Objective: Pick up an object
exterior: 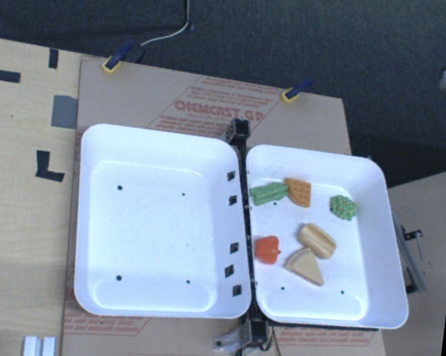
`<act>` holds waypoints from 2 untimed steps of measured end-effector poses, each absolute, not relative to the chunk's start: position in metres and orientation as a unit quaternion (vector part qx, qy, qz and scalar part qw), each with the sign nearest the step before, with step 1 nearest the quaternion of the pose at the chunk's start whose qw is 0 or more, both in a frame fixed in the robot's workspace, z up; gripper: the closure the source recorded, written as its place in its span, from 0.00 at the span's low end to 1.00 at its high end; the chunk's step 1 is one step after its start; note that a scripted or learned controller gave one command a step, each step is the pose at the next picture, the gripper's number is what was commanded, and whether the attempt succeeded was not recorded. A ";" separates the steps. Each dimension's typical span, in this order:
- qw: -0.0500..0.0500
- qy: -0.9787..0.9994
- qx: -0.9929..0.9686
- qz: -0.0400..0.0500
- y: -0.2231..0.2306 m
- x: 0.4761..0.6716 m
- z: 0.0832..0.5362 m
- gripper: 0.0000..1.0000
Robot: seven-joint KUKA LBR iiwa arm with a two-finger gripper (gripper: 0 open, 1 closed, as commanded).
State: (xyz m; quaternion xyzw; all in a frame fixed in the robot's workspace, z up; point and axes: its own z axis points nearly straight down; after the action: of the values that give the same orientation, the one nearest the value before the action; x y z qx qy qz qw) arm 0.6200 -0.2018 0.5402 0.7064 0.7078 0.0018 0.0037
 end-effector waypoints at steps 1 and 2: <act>0.002 0.708 0.707 -0.001 -0.202 0.621 0.545 1.00; -0.006 0.708 0.706 -0.004 -0.198 0.664 0.388 1.00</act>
State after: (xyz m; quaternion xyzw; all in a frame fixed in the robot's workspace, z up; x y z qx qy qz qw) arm 0.6643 -0.1980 0.3884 0.7062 0.7079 -0.0039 -0.0059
